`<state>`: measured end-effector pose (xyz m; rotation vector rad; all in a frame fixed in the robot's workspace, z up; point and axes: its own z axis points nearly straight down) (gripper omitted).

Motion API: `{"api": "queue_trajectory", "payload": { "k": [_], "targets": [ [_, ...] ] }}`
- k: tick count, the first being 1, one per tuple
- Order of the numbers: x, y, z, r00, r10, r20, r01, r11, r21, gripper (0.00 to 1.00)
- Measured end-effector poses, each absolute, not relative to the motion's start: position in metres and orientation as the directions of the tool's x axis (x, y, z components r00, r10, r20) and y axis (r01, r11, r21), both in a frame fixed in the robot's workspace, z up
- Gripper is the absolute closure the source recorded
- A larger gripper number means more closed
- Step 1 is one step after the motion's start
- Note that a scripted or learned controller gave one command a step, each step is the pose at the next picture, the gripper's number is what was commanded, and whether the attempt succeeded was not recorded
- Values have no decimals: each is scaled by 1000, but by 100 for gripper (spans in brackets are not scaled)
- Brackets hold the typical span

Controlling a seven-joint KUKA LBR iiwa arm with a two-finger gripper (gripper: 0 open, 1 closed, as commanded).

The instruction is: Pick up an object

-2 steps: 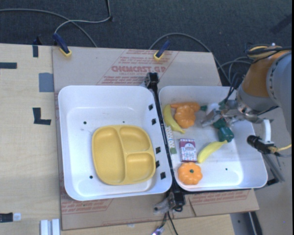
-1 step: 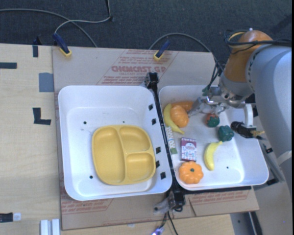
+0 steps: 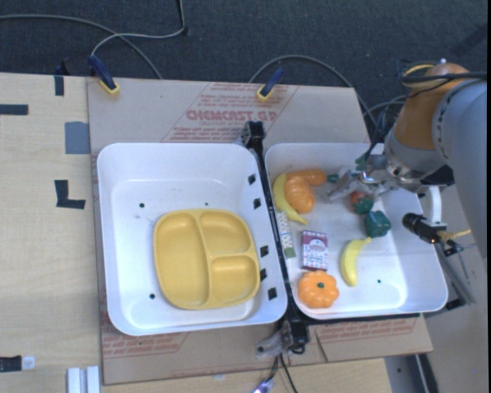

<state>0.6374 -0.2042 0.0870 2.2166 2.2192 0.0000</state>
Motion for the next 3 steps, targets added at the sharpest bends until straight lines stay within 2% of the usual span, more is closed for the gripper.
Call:
{"api": "queue_trajectory", "payload": {
  "k": [1, 2, 3],
  "targets": [
    [632, -207, 87, -3, 1000, -3, 1000, 3, 6, 0],
    [666, -175, 85, -4, 1000, -5, 1000, 4, -14, 0],
    [625, -206, 87, 0, 1000, -3, 1000, 0, 4, 0]
  ]
}}
